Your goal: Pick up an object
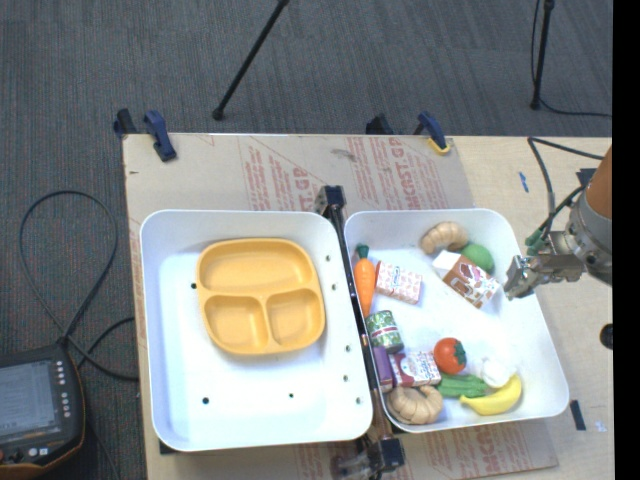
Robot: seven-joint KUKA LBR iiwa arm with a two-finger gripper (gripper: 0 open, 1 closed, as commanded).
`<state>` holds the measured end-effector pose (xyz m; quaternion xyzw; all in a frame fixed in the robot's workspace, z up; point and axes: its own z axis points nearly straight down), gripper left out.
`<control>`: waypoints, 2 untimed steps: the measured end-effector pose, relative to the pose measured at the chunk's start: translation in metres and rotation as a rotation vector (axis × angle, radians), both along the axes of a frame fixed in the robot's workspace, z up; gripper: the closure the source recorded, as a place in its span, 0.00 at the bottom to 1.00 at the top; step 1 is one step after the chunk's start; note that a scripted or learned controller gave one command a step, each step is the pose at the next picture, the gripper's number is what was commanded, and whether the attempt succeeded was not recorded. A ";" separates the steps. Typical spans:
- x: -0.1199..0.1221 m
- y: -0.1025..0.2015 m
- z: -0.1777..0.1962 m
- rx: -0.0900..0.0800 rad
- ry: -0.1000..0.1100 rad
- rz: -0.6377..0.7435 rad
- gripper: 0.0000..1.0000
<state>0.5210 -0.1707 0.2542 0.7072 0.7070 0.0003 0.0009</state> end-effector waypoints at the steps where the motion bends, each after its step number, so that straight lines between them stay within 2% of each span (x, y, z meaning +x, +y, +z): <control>1: 0.047 -0.042 -0.063 0.001 0.004 -0.001 1.00; 2: -0.012 -0.037 -0.007 0.001 0.000 -0.001 1.00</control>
